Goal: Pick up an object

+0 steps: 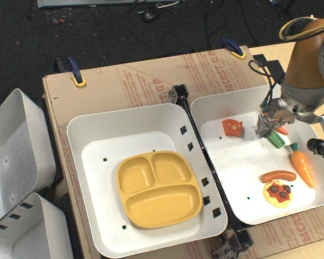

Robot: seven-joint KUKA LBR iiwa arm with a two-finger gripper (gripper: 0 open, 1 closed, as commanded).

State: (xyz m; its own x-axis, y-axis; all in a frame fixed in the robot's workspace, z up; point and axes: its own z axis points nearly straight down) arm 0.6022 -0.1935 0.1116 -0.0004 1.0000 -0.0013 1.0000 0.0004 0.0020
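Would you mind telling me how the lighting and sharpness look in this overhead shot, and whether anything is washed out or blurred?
Camera view: lighting is even and soft, with faint shadows; the white bins are bright but keep their edges; the yellow tray and carrot are sharp; the gripper is slightly soft against small items, so its fingers are hard to read; the dark floor at the top loses detail.

Two shallow white plastic bins sit side by side on a brown cardboard sheet (140, 77) printed with red lettering. The left white bin (88, 170) holds a yellow plastic divided tray (159, 188) with three compartments, lying flat near its middle. The right white bin (237, 205) touches it along a black divider. Blue clamps (76, 72) pin the cardboard's far edge.
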